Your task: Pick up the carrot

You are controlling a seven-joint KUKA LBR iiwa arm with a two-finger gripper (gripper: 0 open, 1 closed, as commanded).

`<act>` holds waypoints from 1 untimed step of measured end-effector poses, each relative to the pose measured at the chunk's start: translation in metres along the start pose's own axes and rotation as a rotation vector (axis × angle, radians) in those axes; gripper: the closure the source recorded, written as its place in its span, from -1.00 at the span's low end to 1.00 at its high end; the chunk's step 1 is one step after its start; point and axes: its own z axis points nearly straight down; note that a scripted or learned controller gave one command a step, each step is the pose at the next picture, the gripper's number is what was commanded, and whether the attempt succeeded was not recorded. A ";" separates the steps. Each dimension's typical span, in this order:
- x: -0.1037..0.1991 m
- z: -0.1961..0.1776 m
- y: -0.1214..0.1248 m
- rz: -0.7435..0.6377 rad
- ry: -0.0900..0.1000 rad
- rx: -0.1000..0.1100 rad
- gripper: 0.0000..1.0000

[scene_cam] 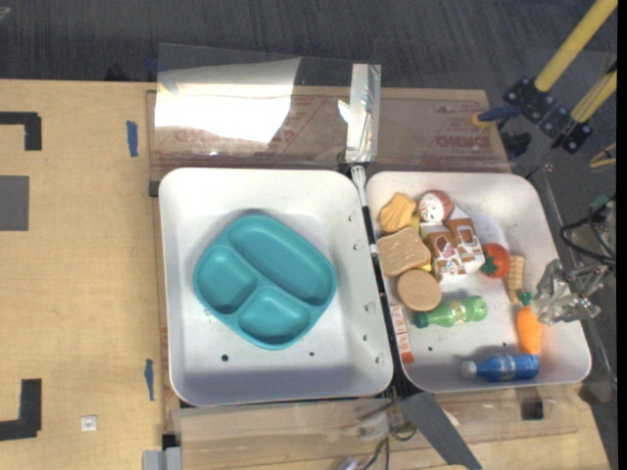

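The carrot [529, 330], a small orange toy with a green top, lies in the right bin [549, 209] close to its right wall, green end pointing toward the back. A grey metallic gripper [566, 296] sits at the bin's right rim, just right of and slightly behind the carrot's green end. Nothing shows between it and the carrot, and the carrot rests on the bin floor.
A blue bottle [502, 366] lies just in front of the carrot. A green bottle [453, 312], bread slice [404, 253], round cookie [419, 290], small carton [455, 248] and red tomato [497, 259] crowd the bin's middle. The left bin [186, 360] holds a teal divided plate [265, 279].
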 end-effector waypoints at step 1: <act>-0.002 -0.009 0.000 0.003 -0.005 0.000 1.00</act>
